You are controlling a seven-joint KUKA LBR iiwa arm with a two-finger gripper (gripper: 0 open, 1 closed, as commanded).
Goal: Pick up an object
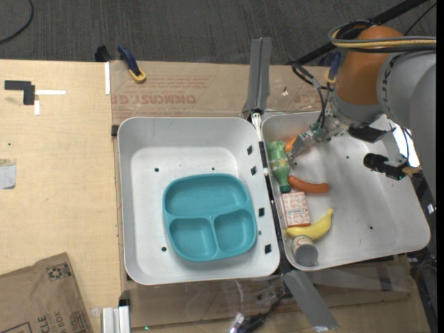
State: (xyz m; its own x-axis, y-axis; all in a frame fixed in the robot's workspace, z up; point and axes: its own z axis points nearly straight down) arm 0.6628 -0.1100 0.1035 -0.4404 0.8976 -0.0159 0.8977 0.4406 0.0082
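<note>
My gripper (300,144) hangs low over the upper left of the right bin (361,238), its tip just right of a green object (278,159) that lies against the bin's left wall. A small orange piece (291,145) shows at the tip; whether it is held is unclear. Below lie an orange-red sausage-like item (309,184), a red and white box (295,209), a yellow banana (316,227) and a grey can (304,250), all along the left side of that bin.
The left bin (139,186) holds a teal divided plate (209,215). The arm's orange band (368,68) and grey body (416,89) cover the right bin's upper right. A black part (383,164) juts over the bin's right half. Cardboard (48,186) lies left of the bins.
</note>
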